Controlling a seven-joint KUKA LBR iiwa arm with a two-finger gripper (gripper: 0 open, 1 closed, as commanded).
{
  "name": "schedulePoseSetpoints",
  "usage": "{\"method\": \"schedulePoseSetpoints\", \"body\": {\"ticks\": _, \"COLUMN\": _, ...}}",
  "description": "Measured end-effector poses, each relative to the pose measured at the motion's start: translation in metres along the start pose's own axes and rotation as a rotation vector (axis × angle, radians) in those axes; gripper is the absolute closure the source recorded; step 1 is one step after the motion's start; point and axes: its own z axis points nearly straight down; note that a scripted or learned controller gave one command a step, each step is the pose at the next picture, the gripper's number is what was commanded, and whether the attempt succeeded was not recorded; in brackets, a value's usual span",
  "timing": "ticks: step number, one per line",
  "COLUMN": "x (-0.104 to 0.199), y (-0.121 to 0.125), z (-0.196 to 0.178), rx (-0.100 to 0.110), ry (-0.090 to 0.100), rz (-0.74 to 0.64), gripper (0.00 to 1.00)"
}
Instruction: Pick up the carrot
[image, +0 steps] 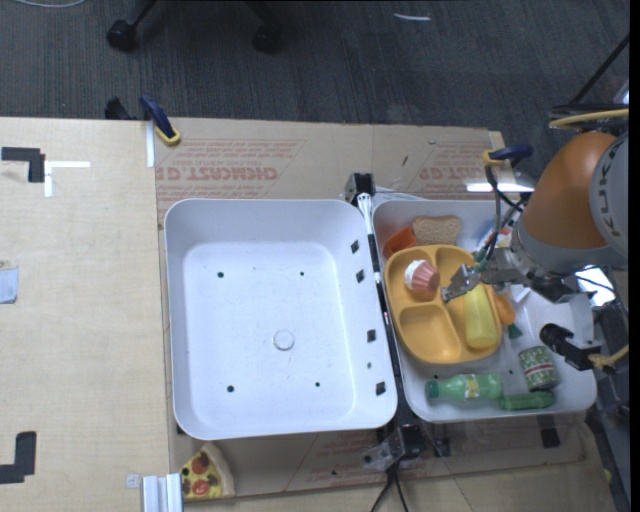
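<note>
An orange-red tapered piece that looks like the carrot (398, 240) lies in the right bin's far left corner, partly tucked under the yellow divided plate (432, 335). My gripper (459, 286) hangs low over that plate's middle, to the right of and nearer than the carrot, and apart from it. Nothing visible is held in it. A second small orange bit (508, 310) peeks out at the plate's right edge, under the wrist.
The right bin (575, 400) also holds a bread slice (437, 229), a pink cupcake (421, 275) and a yellow block (479, 316) on the plate, a green bottle (464, 387), a can (538, 367) and a green stick (527, 401). The left bin (190, 300) holds a small white disc (284, 341).
</note>
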Motion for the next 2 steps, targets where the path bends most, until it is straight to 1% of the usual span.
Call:
{"method": "schedulePoseSetpoints", "body": {"ticks": 1, "x": -0.036, "y": 0.041, "z": 0.013, "rx": 0.03, "ry": 0.045, "rz": 0.415, "gripper": 0.0}}
{"method": "schedulePoseSetpoints", "body": {"ticks": 2, "x": -0.016, "y": 0.01, "z": 0.013, "rx": 0.011, "ry": 0.011, "rz": 0.488, "gripper": 0.0}}
